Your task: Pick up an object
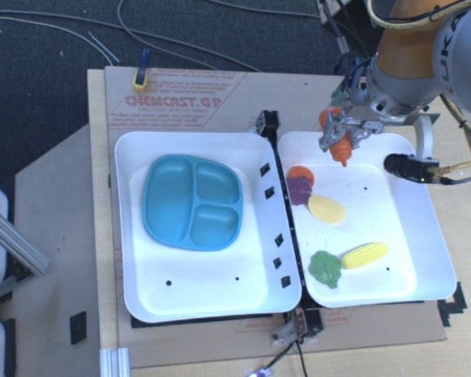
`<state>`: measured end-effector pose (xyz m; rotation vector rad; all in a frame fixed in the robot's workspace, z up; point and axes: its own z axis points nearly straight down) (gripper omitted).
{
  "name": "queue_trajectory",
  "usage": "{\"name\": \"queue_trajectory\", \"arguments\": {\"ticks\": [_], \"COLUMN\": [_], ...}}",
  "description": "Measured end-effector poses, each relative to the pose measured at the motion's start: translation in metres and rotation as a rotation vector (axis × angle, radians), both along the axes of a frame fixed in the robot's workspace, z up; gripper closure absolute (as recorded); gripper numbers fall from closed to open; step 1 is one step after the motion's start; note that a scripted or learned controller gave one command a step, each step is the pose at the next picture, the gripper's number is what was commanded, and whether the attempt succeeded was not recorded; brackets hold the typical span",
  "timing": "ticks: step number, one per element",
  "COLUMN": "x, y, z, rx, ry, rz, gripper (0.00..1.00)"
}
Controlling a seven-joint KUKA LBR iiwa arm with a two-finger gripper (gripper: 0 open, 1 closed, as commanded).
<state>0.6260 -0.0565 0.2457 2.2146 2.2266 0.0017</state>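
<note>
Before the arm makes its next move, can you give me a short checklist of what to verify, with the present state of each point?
1. End effector over the right bin: ok.
2. Orange carrot-like toy at its tip, really gripped: cannot tell.
3. Corn cob, broccoli, yellow lemon-like piece and purple piece lying apart from the end effector: ok.
4. Blue divided plate flat in the left bin: ok.
5. Black clamp between the bins, away from the arm: ok.
</note>
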Motion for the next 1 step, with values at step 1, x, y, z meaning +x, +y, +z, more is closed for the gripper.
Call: {"name": "queue_trajectory", "arguments": {"ticks": [1], "x": [0.0085], "y": [0.0523], "z": [0.0041], "rx": [0.001], "ry": [0.0], "rz": [0.0], "gripper": [1.0]}}
